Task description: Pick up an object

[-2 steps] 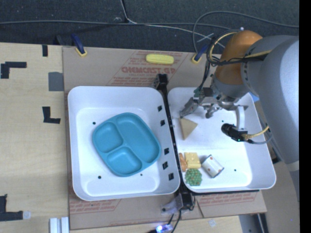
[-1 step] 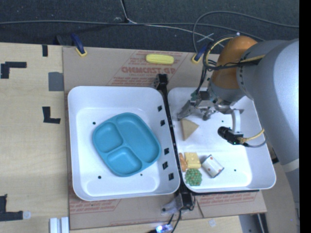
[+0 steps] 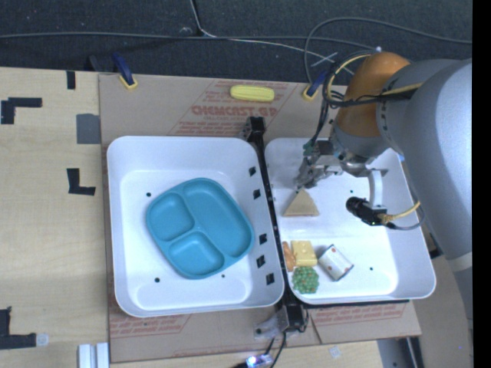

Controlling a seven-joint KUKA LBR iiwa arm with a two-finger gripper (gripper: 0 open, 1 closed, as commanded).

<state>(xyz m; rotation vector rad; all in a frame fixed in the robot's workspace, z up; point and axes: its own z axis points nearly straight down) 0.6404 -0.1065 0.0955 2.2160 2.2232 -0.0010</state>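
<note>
The right bin point(image 3: 399, 282) holds a tan wedge point(image 3: 302, 205) near its left wall, and toward the front a yellow block with an orange strip point(image 3: 301, 253), a green lumpy piece point(image 3: 306, 280) and a small white can point(image 3: 334, 261). My gripper point(image 3: 312, 173) hangs over the bin's back left part, its tips just above and behind the tan wedge. I see nothing held between the fingers. A black connector point(image 3: 367, 210) on the arm juts out over the middle of the bin.
The left bin point(image 3: 123, 159) holds a blue three-compartment plate point(image 3: 199, 227). A yellow banana-shaped item point(image 3: 252, 93) lies on the cardboard behind the bins. Cables loop above the wrist at the back right. Black clips line the divider between the bins.
</note>
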